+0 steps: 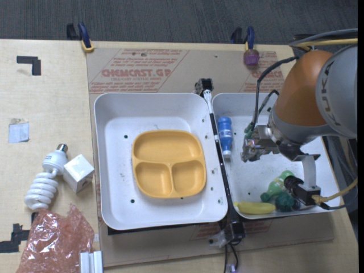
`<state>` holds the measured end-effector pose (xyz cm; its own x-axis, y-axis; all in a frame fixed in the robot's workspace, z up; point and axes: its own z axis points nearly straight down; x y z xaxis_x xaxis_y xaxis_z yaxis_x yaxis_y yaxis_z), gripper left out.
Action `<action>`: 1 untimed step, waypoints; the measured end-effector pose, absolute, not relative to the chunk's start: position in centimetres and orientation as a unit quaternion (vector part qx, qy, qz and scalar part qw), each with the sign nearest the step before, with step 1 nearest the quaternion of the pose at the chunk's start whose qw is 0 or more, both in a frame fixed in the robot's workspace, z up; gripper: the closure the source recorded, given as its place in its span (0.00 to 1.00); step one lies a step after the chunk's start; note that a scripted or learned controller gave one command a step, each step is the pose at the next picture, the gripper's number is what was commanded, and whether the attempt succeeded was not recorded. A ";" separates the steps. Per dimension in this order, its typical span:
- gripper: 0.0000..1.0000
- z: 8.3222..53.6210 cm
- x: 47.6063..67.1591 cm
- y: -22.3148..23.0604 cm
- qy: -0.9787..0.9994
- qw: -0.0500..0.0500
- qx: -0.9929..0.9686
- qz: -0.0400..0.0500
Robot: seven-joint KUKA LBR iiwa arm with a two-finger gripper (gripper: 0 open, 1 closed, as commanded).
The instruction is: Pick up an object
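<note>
The right bin (238,103) holds a blue bottle (225,132) lying along its left wall. A yellow banana (256,208) rests at the bin's front edge, with a green toy (277,190) just right of it. My gripper (250,152) hangs over the middle of this bin, right of the blue bottle and above the banana. The grey and orange arm behind it covers the bin's right part. In the left bin (108,152) lies a yellow divided plate (169,162).
Left of the bins, on the bench, lie a spiral light bulb (44,181), a small white cube (78,172) and a crumpled pink bag (54,240). A purple object (251,57) sits behind the right bin. A black cable (207,95) runs between the bins.
</note>
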<state>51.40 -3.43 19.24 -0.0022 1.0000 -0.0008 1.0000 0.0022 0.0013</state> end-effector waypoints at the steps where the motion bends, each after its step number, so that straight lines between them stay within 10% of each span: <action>1: 1.00 19.2 50.2 -6.2 0.707 0.000 0.707 0.000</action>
<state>50.17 -6.16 19.24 -0.0006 1.0000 -0.0006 1.0000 0.0006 0.0004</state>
